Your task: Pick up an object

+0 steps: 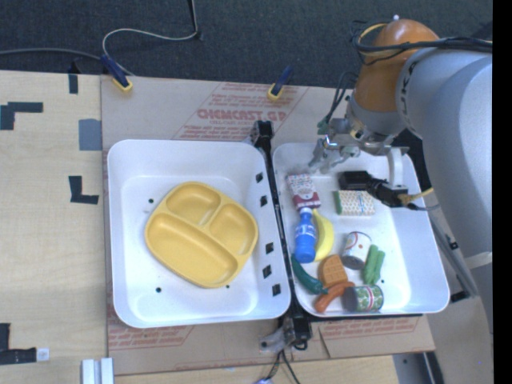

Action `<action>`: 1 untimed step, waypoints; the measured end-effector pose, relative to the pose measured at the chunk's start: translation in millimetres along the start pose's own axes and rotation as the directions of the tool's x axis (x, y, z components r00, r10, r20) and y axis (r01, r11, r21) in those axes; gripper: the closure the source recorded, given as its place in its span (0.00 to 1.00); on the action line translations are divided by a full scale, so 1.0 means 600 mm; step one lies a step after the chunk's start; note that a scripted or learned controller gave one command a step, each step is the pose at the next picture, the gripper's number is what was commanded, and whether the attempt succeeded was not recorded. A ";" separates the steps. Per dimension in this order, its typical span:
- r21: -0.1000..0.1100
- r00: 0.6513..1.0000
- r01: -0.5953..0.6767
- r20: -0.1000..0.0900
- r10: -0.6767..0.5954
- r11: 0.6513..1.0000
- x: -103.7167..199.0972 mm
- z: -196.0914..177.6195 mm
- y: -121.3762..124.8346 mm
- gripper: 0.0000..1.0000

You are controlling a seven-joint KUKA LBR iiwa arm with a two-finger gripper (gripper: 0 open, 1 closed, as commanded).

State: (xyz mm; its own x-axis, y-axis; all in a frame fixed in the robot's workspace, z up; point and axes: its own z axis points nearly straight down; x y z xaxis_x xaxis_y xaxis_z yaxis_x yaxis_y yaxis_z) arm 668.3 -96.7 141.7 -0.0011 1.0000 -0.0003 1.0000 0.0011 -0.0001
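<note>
Clearly the pick has plenty of candidates, all in the right bin (416, 290): a small red-and-white packet (302, 189) near the back, a blue bottle (306, 237) lying just in front of it and touching a yellow banana (323, 237), a striped box (356, 204) to the side, and toward the front a tight cluster — an orange piece (333, 270), a green pepper-like piece (373, 264), a white-and-red round item (355, 246), a small can (364, 298) and a dark green strip (304, 274).

The gripper (330, 152) hangs over the back of that bin, nearest the packet, and nothing is between its parts; whether the jaws stand wide or narrow I cannot tell at this size.

Risks, as I judge them: the packet looks flat and thin, so the jaws could close over it and come up with nothing. The bottle and banana lie pressed together — a descent between them could shove both aside or snag two at once. The front cluster leaves little room for the jaws to straddle one item. The centre divider (268, 206) and the bin's back wall are close to the gripper, so a slightly off descent could strike them.

The left bin (120, 238) holds a yellow divided plate (202, 232), well apart from the gripper.
</note>
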 end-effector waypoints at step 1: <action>0.000 1.000 0.000 0.000 0.000 1.000 0.000 -0.002 0.000 1.00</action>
State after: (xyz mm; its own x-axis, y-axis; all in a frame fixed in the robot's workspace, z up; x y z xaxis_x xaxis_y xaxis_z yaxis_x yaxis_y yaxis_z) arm 668.2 -96.7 143.2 -0.0011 1.0000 -0.0002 1.0000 0.0011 -0.0003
